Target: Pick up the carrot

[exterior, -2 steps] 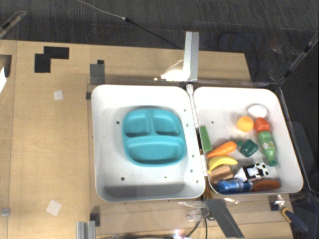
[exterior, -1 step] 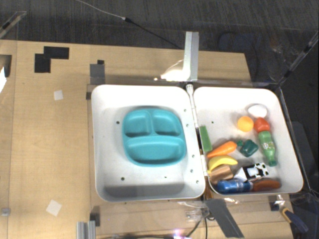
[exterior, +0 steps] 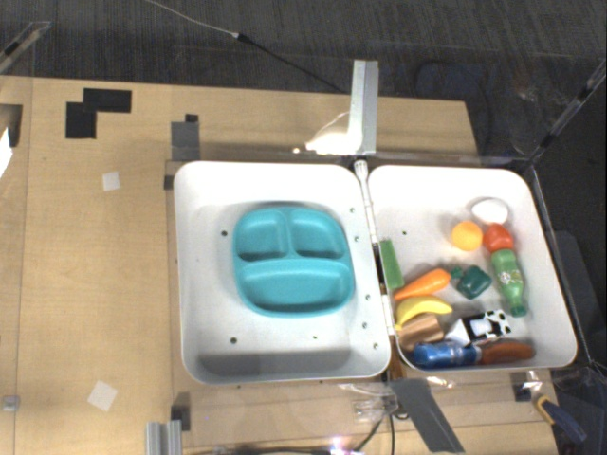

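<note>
— Claw: wide or narrow, cannot tell.

— Understood. Far left?

— Bare tan bench [exterior: 85, 282], with black angular marks [exterior: 98, 109] near the top corner and two pale squares of tape [exterior: 112, 181].

— Next over?

— Left bin [exterior: 204, 349], white and shallow, holding a teal divided plate [exterior: 289, 259] with three compartments, roughly centred.

— And the second bin?

— Right bin [exterior: 555, 292], touching the first along the middle seam. Against its left wall, a flat green stick [exterior: 390, 264]. Just beside that, the carrot [exterior: 423, 283]: orange, lying tilted, tip toward the lower left, in the bin's left half. Below it and touching, a yellow banana [exterior: 423, 308], then a brown bun-like piece [exterior: 422, 328], then a blue bottle [exterior: 441, 354] on its side along the near wall.

— Further right?

— Dark green lump [exterior: 472, 280] at the carrot's thick end. Black-and-white patched item [exterior: 487, 325], reddish-brown sausage [exterior: 507, 352]. Higher up, an orange ball [exterior: 465, 236], a white round thing [exterior: 489, 210], and a green bottle with a red cap [exterior: 507, 271].

— Any writing?

— Pale label on the green bottle, too small to read.
</note>
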### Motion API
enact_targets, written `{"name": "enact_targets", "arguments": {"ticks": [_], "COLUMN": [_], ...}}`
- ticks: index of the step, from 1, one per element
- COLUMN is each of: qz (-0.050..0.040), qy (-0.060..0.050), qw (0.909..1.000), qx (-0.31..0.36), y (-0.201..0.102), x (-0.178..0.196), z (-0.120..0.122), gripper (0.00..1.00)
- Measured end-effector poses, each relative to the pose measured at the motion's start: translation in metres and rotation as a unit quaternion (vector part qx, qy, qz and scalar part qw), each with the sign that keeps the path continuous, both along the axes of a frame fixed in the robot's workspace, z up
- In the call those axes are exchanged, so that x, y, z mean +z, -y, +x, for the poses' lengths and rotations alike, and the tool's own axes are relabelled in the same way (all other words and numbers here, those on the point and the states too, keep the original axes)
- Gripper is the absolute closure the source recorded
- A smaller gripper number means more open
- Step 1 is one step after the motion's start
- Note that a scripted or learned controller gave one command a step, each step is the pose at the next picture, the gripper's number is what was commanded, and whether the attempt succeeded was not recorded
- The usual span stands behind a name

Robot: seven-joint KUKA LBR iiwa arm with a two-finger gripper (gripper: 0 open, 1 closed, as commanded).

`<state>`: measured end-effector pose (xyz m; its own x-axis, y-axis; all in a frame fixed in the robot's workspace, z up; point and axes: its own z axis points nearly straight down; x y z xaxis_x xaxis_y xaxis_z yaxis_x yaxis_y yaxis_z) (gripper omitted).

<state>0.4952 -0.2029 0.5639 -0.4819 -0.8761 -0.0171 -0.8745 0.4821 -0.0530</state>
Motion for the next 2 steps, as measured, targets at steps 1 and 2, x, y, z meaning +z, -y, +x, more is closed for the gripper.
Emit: {"name": "enact_targets", "arguments": {"ticks": [1, 2], "qz": [0.0001, -0.0011], "qy": [0.000, 0.007], "qw": [1.0000, 1.0000], "qx": [-0.001, -0.001], "y": [0.000, -0.001], "x": [0.000, 0.013], "z": [0.000, 0.002], "gripper": [0.00, 1.00]}}
